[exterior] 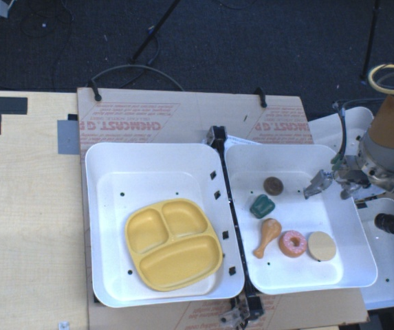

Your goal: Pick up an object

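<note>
Take the brown round puck-like piece [273, 185] in the right white shallow bin [351, 270] as your landmark. Behind it, toward the bin's far wall, you have bare floor. To its right the claw [335, 183] hangs over the bin's right rim, with bare floor between the two. Just in front of it and slightly left sits the dark green rounded block [262, 205]. Further forward a row blocks the way: the tan toy drumstick [268, 236], the pink frosted doughnut [293, 243] and the beige flat disc [322, 246], packed closely. Well left of it, past the black clips on the divider, the yellow three-compartment plastic tray [174, 244] fills most of the left white shallow bin [107, 184], leaving a strip open behind the tray.
</note>
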